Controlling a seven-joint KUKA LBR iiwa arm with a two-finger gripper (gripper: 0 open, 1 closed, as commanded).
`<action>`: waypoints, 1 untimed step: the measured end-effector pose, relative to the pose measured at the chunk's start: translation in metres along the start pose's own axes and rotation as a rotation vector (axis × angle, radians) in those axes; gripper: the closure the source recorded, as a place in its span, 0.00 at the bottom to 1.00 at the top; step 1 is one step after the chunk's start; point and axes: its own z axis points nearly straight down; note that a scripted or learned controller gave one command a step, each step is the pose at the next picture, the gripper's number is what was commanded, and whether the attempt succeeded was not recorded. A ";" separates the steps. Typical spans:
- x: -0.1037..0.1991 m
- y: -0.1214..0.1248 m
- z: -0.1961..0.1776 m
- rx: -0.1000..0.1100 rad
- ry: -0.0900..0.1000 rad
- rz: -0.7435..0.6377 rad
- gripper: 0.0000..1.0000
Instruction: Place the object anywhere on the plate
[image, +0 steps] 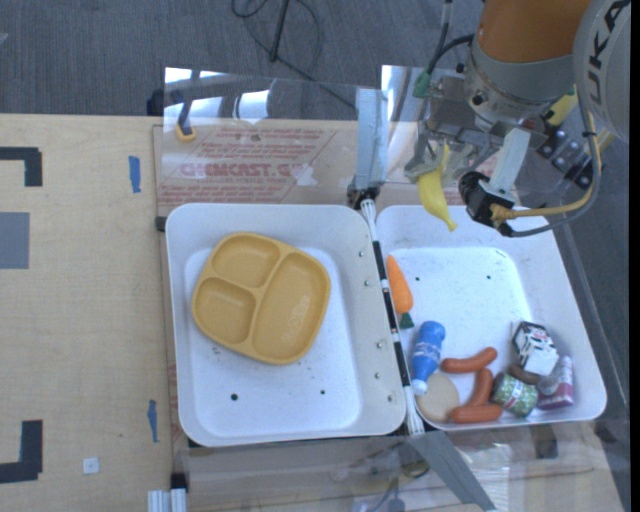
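Sausages (470, 385) nr front; banana (436, 195) betw fingers (443, 152); "CHEMCAST" sheet (255, 165) behind bins.

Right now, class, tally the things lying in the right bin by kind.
Sausages: 3
Carrot: 1
Blue bottle: 1
Tan disc: 1
Green can: 1
Dark carton: 1
Pink packet: 1
Total: 9

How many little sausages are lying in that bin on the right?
3, all near the right bin's front edge: one sausage lies across, one stands slanted below it, one lies along the bottom. Others might hide under the clutter.
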 end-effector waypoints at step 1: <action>0.057 -0.022 0.056 0.004 0.000 -0.093 1.00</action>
